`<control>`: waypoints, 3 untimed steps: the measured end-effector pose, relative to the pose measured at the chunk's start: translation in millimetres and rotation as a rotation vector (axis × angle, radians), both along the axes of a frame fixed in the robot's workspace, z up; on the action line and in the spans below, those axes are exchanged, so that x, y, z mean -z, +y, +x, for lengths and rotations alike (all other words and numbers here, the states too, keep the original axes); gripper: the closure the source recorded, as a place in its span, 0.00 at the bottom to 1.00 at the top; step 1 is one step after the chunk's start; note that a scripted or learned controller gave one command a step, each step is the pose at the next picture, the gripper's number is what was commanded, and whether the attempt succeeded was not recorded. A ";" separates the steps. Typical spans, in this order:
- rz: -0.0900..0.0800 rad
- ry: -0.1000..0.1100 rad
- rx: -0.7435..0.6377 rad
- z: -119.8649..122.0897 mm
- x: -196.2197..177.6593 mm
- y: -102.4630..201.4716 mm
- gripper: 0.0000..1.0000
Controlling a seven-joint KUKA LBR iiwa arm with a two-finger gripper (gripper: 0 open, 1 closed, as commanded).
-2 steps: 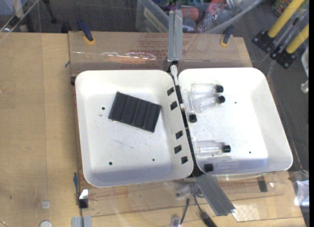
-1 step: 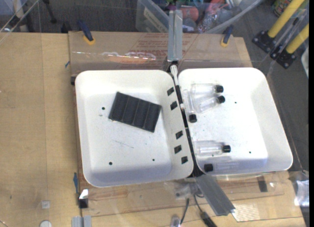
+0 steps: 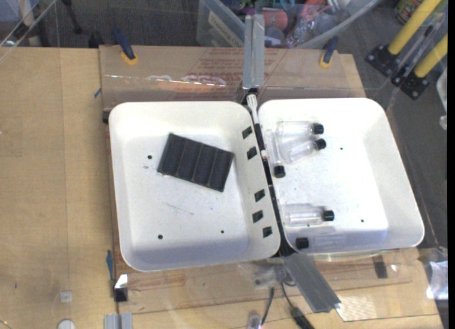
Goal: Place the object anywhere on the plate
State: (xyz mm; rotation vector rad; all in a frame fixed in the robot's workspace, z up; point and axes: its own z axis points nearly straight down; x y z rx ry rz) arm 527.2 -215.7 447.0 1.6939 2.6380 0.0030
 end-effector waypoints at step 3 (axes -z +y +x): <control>0.000 0.004 -0.446 -15.1 11.0 -7.9 0.00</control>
